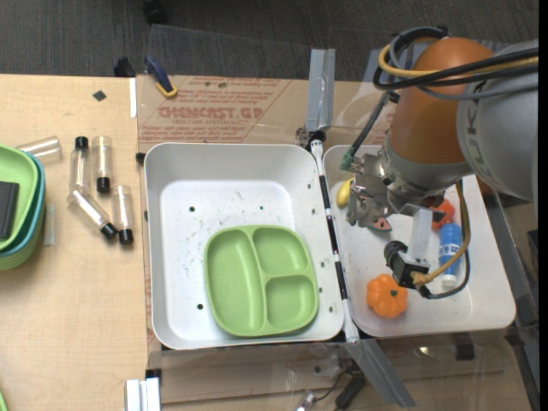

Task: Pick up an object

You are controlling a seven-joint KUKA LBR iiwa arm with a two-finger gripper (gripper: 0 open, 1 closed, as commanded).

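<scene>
The right bin (490, 308) holds a small orange pumpkin (387, 296) near its front, a yellow piece (343, 193) by its left wall, and a blue and white bottle (450, 247) with a red-orange item (443, 213) on its right side. My gripper (370, 216) hangs low over the bin's left half. It is just right of the yellow piece and behind the pumpkin. The wrist and its bulky orange band hide much of the bin's back. Nothing is visibly held.
The left bin (168, 197) carries a green divided plate (261, 279) at its front right. Several clear vials (103, 192) lie on the wooden bench to the left, beside stacked green bowls (19, 205). A black and yellow cable loop (409, 265) dangles near the pumpkin.
</scene>
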